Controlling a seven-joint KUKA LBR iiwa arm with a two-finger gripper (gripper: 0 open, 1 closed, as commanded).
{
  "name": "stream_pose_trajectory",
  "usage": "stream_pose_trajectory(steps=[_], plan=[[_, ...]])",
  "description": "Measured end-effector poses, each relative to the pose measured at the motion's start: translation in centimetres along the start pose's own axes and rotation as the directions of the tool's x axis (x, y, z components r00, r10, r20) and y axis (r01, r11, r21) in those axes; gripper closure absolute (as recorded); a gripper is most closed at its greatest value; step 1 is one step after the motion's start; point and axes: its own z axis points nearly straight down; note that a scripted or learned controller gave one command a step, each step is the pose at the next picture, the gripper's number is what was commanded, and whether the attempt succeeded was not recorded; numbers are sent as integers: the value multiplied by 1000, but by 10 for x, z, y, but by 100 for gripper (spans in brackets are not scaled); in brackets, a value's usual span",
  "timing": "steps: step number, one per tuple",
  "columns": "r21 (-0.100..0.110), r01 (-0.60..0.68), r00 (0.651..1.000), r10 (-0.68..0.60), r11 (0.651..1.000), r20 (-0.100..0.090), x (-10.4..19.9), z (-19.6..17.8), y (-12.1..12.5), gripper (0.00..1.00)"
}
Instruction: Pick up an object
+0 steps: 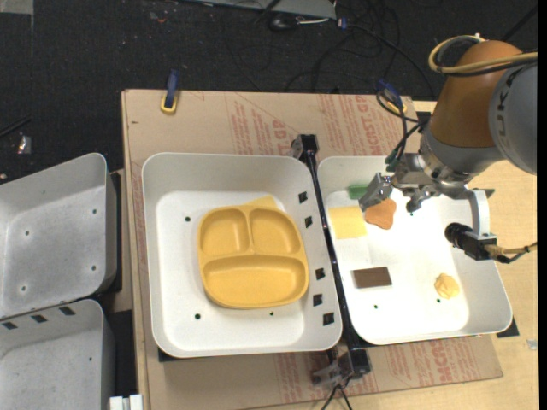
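My gripper (pixel 395 196) hangs over the back part of the right bin (pixel 487 319), its two dark fingers spread apart, open. An orange lump (pixel 381 214) lies just below the left finger (pixel 373 194), touching or nearly touching it and not between the fingers. A pale yellow block (pixel 348 223) sits to its left, by the bin's wall. A small green piece (pixel 358 191) pokes out behind the gripper. A flat brown rectangle (pixel 372 278) and a yellow lumpy piece (pixel 446 286) lie nearer the front.
The left bin (pixel 167 229) holds a yellow divided plate (pixel 253 257). A black divider (pixel 320 229) runs between the bins. A black cable fitting (pixel 468 239) hangs at the arm's right. Grey trays (pixel 51 229) lie off the bench at left.
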Motion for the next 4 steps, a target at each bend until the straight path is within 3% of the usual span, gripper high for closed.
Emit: stream_pose_trajectory(steps=[2, 3, 4], plan=[[3, -2, 1000, 2, 1000, 0, -1, 97, -1, 0], [-2, -3, 1000, 3, 1000, 1, -1, 83, 0, 100], [-5, -1, 1000, 1, 1000, 1, -5, 40, 4, 100]])
